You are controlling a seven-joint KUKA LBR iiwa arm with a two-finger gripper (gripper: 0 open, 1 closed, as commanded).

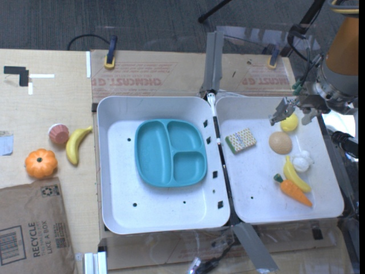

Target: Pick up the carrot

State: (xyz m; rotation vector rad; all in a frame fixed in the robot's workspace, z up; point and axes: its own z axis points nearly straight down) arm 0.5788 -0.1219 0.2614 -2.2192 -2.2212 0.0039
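The carrot (295,191) is orange with a green stub and lies in the right bin (256,204) near its front right corner. A yellow banana (296,174) rests right behind it. My gripper (293,112) hovers over the bin's back right part, well behind the carrot, with its fingers spread open. A small yellow lemon-like piece (290,123) sits just under the fingers, not clearly held.
A tan egg-shaped item (280,142), a white object (302,161) and a patterned sponge block (240,140) also lie in the right bin. A teal divided plate (171,152) sits in the left bin (114,170). A banana (76,143), pumpkin (41,164) and pink item (59,134) lie on the bench at the left.
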